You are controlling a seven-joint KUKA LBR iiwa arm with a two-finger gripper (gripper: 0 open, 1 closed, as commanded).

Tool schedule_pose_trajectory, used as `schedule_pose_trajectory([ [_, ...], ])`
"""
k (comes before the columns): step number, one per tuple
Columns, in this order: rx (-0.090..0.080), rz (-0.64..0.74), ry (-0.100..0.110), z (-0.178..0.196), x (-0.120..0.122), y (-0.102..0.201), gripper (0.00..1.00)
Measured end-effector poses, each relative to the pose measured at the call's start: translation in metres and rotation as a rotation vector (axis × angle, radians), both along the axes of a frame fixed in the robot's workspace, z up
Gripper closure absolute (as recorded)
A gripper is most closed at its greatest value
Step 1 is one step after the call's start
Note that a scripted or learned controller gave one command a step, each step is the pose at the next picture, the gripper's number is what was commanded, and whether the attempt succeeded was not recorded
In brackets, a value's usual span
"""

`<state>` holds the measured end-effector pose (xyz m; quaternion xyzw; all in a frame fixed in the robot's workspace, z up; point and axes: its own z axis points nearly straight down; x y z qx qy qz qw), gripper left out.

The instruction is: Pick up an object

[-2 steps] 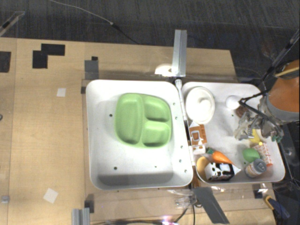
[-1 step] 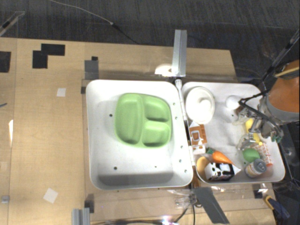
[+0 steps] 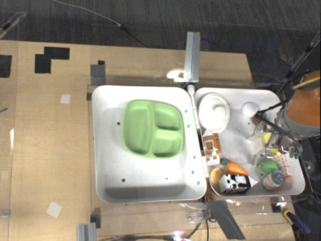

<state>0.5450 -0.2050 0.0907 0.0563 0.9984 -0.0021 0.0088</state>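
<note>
The right bin (image 3: 235, 144) holds a jumble of small objects. A white bowl (image 3: 214, 110) sits at its back left and a small white cup (image 3: 249, 108) at the back middle. An orange carrot (image 3: 234, 167) and a black-and-white cow-patterned piece (image 3: 235, 184) lie at the front. A yellow piece (image 3: 268, 136), a green piece (image 3: 268, 165) and a small jar (image 3: 274, 181) crowd the right side. My gripper (image 3: 273, 145) hangs low over that right-side cluster, under the arm's orange band (image 3: 305, 106). Cables and the wrist hide what lies directly beneath it.
A green divided plate (image 3: 152, 128) lies in the left bin (image 3: 108, 149). An orange-and-white card (image 3: 212, 145) rests against the wall between the bins. A metal post (image 3: 192, 56) stands behind the bins. Wooden bench top spreads to the left.
</note>
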Motion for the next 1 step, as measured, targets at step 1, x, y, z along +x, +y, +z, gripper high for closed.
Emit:
schedule_pose_trajectory([
  [1, 0.001, -0.025, -0.003, 0.0001, -0.017, 0.0011, 0.0],
])
